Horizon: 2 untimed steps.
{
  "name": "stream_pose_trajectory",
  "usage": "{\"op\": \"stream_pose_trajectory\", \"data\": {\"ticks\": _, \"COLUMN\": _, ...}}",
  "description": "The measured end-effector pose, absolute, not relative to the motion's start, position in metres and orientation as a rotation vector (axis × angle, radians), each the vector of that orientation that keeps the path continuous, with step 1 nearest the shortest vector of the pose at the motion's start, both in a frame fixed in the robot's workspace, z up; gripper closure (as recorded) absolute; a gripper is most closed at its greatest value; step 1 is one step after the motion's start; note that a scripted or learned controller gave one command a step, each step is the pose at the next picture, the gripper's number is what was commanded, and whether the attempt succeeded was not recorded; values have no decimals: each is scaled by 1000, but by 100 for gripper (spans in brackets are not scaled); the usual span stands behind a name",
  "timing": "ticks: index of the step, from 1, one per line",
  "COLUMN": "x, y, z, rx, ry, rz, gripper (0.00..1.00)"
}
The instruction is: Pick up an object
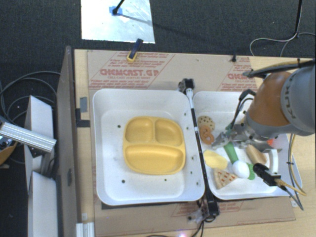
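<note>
The gripper hangs low over the right bin, at the end of the grey arm with its orange band. Its body and the wrist above hide the tips, so how far it is open, and whether anything is caught in it, cannot be told from this slanted view. It sits directly above a cluster of toy food, just beside a green cylinder that may be a cucumber or a pepper, though which is uncertain.

Around that piece lie a pale yellow lump, a white egg, a pizza slice and a brown bread-like roll. A pretzel and a round cookie lie nearer the divider. All of these rest on the bin floor, close together, several touching.

The left bin holds a yellow divided plate, with nothing in its compartments.

As for progress, the approach appears made but the pick does not: no item is visibly lifted off the floor. Closing on one piece and raising it clear of its neighbours seems to be what remains, and the crowding could make a clean grasp hard.
</note>
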<state>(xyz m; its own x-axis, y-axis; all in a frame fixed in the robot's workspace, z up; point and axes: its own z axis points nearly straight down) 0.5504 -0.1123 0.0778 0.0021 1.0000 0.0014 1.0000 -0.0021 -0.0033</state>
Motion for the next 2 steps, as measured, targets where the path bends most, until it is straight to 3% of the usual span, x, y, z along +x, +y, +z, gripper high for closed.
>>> {"op": "stream_pose_trajectory", "data": {"ticks": 1, "x": 554, "y": -112, "z": 95, "rx": -2222, "ry": -2225, "rz": -4, "gripper": 100}}
{"op": "stream_pose_trajectory", "data": {"ticks": 2, "x": 577, "y": -47, "z": 190, "rx": -2214, "ry": -2238, "rz": -12, "gripper": 100}}
